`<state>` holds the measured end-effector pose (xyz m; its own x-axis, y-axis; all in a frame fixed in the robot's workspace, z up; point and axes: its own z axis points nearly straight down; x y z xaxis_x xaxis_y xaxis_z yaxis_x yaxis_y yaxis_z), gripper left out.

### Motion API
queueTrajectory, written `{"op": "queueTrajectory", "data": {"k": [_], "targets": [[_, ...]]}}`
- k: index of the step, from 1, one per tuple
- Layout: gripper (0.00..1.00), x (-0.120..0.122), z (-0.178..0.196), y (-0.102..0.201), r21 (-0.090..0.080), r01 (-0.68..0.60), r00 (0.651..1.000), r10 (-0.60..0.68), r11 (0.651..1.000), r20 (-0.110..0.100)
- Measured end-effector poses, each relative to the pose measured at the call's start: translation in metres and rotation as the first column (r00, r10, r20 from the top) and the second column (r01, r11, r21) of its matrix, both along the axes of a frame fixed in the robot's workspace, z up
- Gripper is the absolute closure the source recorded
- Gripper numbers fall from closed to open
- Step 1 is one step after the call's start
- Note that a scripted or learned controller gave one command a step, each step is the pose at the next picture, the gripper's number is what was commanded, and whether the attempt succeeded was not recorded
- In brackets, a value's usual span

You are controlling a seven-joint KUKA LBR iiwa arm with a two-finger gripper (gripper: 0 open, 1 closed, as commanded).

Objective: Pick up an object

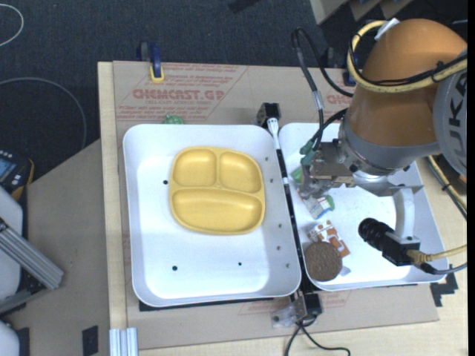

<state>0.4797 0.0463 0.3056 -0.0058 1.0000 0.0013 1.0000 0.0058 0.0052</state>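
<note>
Dark carpet [74, 21] is seen around a board bench [193, 87], on which two white bins are set side by side. The left bin [148, 258] is taken up by a yellow divided plate [217, 191]. Several small things are scattered in the right bin [371, 273], along its left side.

The arm [393, 73] is reached in over the right bin, and the gripper [318, 188] is held low over the bin's left part. The step in hand is judged to be the approach or the descent onto a thing; a grasp cannot be confirmed, since nothing is seen held. Whether the gripper is open or closed cannot be told, as its tip is hidden by its own body and the wrist.

A pale piece [321, 207], small and bluish-white, is taken as the likeliest target. It lies on the bin floor just below the gripper in the view, very near its tip; whether it is touched cannot be told. An orange piece [327, 235] lies just beyond it, and a brown disc [324, 261] is seen nearer the bin's front corner, close beside the orange piece. A green piece [305, 150] is glimpsed at the gripper's far side, near the wall between the bins.

For the next move, the gripper would need to be centred over the pale piece, lowered to the floor and closed, then lifted straight up. The piece looks small and flat, so a miss is judged quite possible.
</note>
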Motion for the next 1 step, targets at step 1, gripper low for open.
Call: {"op": "queueTrajectory", "data": {"k": [1], "targets": [[1.00, 0.0001, 0.0598, 0.0345, 0.000, 0.001, 1.000, -0.001, 1.000, 0.002]]}}
